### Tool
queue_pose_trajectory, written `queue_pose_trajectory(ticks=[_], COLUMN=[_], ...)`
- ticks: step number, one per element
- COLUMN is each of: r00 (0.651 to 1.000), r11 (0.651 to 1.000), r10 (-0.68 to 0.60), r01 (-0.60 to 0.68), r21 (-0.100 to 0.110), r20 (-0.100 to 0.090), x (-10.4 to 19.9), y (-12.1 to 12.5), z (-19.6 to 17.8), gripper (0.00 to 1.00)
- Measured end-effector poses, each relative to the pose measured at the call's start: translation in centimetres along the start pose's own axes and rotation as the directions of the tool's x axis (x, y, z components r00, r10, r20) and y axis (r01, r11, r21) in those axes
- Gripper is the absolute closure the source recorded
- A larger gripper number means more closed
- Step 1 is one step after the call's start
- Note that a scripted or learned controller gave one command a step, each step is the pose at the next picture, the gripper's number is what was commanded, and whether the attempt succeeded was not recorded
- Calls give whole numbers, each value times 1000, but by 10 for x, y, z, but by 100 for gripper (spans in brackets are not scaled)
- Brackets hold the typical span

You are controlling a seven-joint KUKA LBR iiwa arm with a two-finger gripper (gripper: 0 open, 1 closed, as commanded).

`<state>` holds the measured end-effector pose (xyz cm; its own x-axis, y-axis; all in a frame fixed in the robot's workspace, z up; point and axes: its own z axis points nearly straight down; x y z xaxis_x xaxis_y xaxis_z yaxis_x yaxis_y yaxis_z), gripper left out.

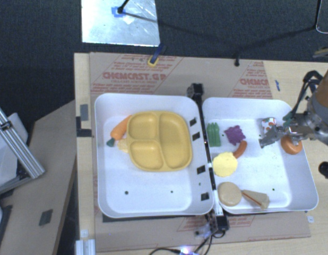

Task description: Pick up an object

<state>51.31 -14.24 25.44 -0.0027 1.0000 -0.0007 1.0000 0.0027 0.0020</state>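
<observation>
Bread slice (256, 198) lies untouched below-left of the claw (274, 135), whose finger state cannot be told; nothing looks lifted yet.

Bench (82, 142) w/ 2 white bins (108, 195), prob. on cardboard sheet (217, 76).

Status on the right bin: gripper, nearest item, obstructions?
Gripper low over right bin's far right side, finger state unclear. Orange round toy right beside it, not seen gripped. Purple grapes, sausage lie apart, leftward.
</observation>
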Motion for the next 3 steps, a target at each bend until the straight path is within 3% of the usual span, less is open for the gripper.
queue_pose_trajectory(ticks=[3], r00=[1000], r11=[1000], r10=[2], r01=[-2], r21=[5], r20=[-2], x=[-12], y=[11], z=[138], gripper=[0])
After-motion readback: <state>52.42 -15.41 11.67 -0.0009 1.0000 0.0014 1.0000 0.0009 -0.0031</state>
